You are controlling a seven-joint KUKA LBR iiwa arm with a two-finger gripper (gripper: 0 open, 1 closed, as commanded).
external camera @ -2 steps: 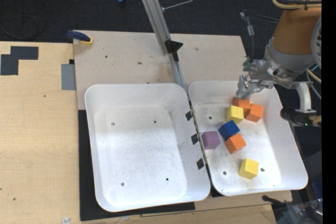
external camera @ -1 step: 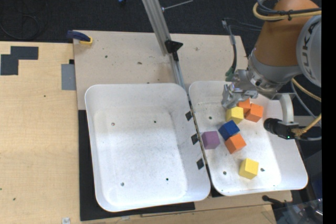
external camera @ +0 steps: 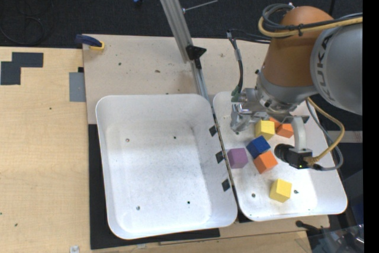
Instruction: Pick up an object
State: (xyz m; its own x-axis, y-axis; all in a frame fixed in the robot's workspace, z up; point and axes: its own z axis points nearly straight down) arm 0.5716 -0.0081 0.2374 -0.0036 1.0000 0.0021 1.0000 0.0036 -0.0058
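Several small cubes lie in the right bin [external camera: 331,201]. A yellow cube [external camera: 266,127] and an orange cube [external camera: 285,131] sit close under the wrist. In front of them are a blue cube [external camera: 258,146], a second orange cube [external camera: 266,161] and a purple cube [external camera: 237,157]. Another yellow cube [external camera: 280,189] lies alone near the front. My gripper [external camera: 239,119] hangs low over the bin's back left part, just left of the first yellow cube and behind the purple one. Nothing shows between its tips.
The left bin [external camera: 118,106] adjoins the right one along a divider with black clips [external camera: 219,156]. A slanted aluminium post [external camera: 175,15] rises behind the bins. The arm's orange and grey body [external camera: 308,62] covers the right bin's back corner.
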